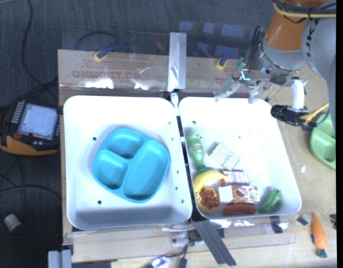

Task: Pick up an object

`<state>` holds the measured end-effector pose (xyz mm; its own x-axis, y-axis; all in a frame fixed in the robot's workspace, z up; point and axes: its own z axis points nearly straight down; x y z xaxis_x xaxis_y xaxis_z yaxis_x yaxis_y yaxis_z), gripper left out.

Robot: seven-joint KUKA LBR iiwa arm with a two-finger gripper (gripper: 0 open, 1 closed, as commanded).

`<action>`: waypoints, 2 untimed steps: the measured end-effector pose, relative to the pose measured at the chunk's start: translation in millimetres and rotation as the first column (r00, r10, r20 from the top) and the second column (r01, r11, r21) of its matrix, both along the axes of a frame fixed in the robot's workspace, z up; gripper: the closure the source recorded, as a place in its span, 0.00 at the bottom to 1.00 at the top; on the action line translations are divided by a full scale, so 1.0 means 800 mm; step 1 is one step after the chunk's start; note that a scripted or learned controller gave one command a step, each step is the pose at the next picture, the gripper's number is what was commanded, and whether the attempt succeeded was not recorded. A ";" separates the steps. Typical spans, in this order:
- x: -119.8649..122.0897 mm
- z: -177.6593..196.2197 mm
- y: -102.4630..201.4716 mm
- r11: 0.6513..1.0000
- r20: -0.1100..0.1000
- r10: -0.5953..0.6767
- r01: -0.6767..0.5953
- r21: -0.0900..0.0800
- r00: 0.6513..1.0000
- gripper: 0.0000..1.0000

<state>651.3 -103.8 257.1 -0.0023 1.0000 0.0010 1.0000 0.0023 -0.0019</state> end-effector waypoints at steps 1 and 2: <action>-0.074 -0.205 -0.014 0.984 0.001 0.177 -0.177 0.001 0.984 0.00; -0.087 -0.210 -0.043 0.993 0.013 0.119 -0.119 0.000 0.993 0.00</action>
